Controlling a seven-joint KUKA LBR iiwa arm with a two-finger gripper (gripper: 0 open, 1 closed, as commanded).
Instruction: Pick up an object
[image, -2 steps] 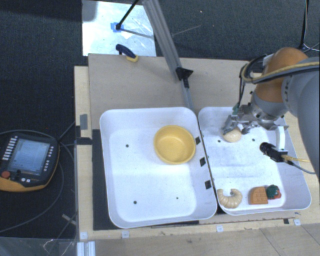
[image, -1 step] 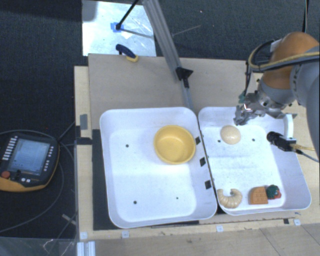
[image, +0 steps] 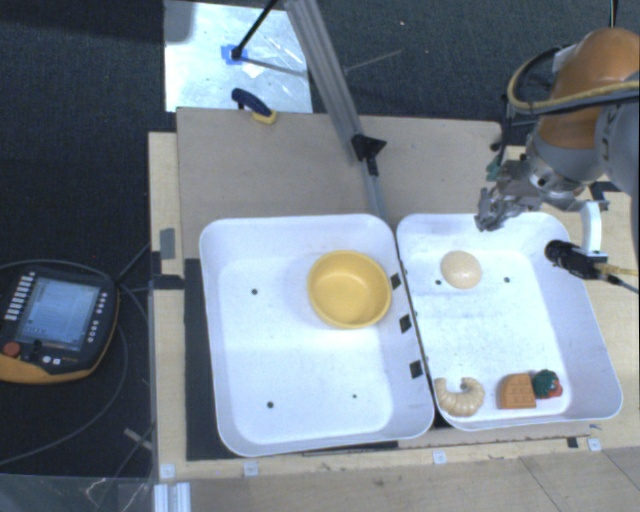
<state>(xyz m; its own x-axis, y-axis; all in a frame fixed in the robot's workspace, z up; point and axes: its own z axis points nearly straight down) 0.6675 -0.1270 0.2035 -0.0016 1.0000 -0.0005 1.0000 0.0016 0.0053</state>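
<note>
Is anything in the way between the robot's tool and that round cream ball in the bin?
Nothing visible is. The tool hangs over the far edge of the right bin, and the cream ball lies just below it in this view, with only bare white bin floor between them.

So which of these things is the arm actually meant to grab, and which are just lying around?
For the job (candidates to pick):
yellow bowl
cream round piece
curled pale piece
orange block
red-green piece

Just lying about:
control tablet
metal pole
</note>
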